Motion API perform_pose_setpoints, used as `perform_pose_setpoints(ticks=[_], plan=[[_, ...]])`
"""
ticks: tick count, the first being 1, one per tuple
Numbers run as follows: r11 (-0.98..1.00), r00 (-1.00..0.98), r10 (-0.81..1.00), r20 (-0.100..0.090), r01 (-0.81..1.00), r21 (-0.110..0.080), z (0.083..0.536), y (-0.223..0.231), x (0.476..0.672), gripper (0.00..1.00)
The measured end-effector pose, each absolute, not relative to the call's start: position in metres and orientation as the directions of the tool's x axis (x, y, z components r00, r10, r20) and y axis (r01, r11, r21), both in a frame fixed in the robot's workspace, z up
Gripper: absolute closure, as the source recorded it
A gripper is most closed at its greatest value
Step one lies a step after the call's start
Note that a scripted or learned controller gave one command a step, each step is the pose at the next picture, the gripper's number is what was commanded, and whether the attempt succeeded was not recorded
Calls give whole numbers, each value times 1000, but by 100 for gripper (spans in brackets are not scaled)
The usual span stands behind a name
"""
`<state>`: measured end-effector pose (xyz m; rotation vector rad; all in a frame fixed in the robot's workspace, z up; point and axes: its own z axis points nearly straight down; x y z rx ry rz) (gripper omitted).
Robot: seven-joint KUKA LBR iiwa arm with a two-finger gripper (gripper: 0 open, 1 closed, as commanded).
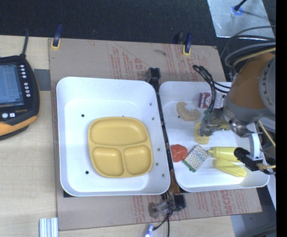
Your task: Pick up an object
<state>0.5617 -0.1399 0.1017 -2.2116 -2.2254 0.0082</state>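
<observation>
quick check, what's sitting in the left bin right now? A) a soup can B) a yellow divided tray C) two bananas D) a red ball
B. The left bin holds a yellow three-compartment tray; the small items, such as the yellow banana-like pieces, lie in the right bin.

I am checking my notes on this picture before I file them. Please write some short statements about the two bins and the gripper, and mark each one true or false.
1. The yellow tray lies in the left bin. True.
2. The tray has three compartments. True.
3. The gripper is over the left bin. False: it is over the right bin, above a pale yellow item.
4. The red item lies in the tray. False: it lies in the right bin, near the wall between the bins.
5. Two yellow corn cobs lie in the right bin. True.
6. The handheld screen is inside a bin. False: it rests on the bench, left of both bins.
</observation>
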Motion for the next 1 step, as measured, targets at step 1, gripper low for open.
perform_pose_setpoints(ticks=[1], plan=[[3, -3, 1000, 0, 1000, -1, 170, -181, 560, 100]])
